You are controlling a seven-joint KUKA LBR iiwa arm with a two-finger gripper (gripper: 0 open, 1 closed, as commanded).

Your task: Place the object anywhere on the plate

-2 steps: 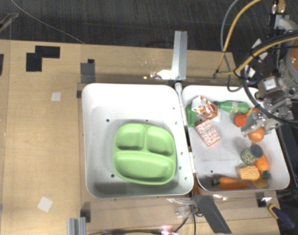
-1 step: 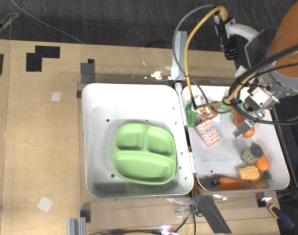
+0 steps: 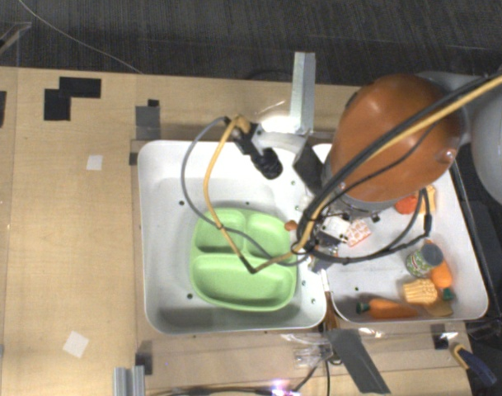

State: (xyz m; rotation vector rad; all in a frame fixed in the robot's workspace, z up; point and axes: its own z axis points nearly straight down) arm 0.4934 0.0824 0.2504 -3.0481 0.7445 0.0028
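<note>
1. Two white bins sit side by side on my wooden bench [image 3: 61, 246]: the left bin [image 3: 164, 246] at frame centre, the right bin [image 3: 469, 246] toward the right.
2. Black floor [image 3: 152, 15] runs across the top of the frame.
3. Black square markings [image 3: 69, 96] show on the bench at upper left.
4. A grey metal post [image 3: 302, 89] stands at upper centre, just behind the bins.

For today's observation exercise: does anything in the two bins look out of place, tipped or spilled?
Nothing stands out. The green divided plate lies flat in the left bin; the carrot, corn cob and other toy foods sit inside the right bin.
</note>
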